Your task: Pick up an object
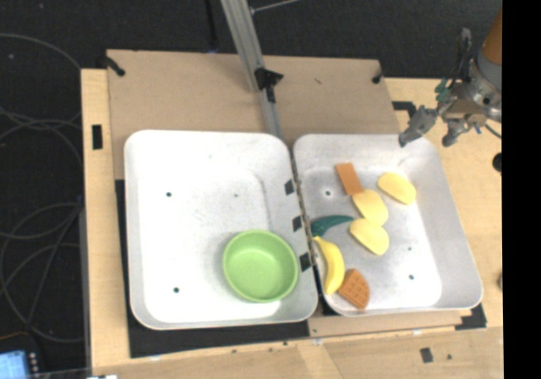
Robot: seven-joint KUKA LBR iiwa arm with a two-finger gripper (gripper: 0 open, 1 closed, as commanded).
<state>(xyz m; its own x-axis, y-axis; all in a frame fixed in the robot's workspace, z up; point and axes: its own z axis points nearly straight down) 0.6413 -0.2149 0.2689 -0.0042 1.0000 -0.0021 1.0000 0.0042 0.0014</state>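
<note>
Nearest you sat the green bowl (pixel 260 265), left bin (pixel 169 157), six o'clock. Your end effector (pixel 428 129) hovered at the right bin's (pixel 423 284) one o'clock rim, fingers apart, empty. I judged the yellow pieces (pixel 370 206) mid-bin light, smooth; grip across the narrow width. Room lay toward three o'clock.

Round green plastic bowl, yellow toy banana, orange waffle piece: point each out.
Round green plastic bowl (pixel 260 265): camera view, bowl's inner floor.
Yellow toy banana (pixel 330 263): camera view, mid-curve.
Orange waffle piece (pixel 355 289): camera view, gridded face.
</note>
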